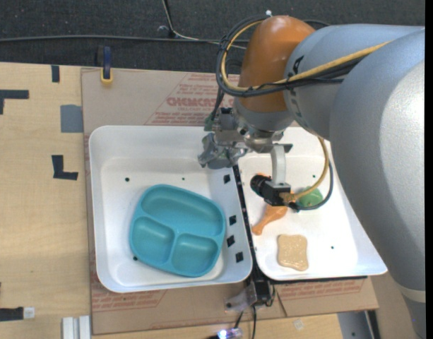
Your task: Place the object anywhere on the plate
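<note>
A teal plate (pixel 176 229) with three compartments lies in the left bin (pixel 110 189), toward its front. My gripper (pixel 216 151) hangs over the back right corner of that bin, close to the divider between the bins and behind the plate. Nothing can be made out in it. In the right bin (pixel 343 239) lie an orange drumstick-shaped toy (pixel 270 217), a tan slice of bread (pixel 292 251) and a small green thing (pixel 312 199), partly hidden by the wrist hardware.
The big grey arm covers the right bin's back and right side. A cardboard sheet (pixel 181 97) lies under both bins on the wooden bench. Black cables run across the dark back edge.
</note>
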Tool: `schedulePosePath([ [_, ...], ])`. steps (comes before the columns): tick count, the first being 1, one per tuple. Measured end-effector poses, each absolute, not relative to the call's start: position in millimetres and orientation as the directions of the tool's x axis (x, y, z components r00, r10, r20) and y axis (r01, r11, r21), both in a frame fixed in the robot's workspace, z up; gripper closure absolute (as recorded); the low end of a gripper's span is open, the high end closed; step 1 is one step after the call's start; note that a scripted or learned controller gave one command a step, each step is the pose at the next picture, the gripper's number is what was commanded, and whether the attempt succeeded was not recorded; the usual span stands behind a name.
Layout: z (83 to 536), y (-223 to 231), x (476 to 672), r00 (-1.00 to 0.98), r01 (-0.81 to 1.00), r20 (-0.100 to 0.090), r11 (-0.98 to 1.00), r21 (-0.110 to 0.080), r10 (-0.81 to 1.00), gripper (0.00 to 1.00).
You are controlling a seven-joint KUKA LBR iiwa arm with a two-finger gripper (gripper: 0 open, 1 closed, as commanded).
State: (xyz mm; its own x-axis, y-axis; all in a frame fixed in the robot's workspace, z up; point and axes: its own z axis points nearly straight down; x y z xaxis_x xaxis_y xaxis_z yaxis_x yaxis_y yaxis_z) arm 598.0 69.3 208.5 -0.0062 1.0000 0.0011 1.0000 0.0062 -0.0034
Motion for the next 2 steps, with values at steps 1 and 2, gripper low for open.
schedulePosePath([
  [1,213.4,124.2,592.7,-0.007,1.000,0.001,0.007,-0.002,1.000,1.00],
  [2,213.3,120.8,593.1,-0.003,1.000,-0.001,0.003,-0.002,1.000,0.00],
])
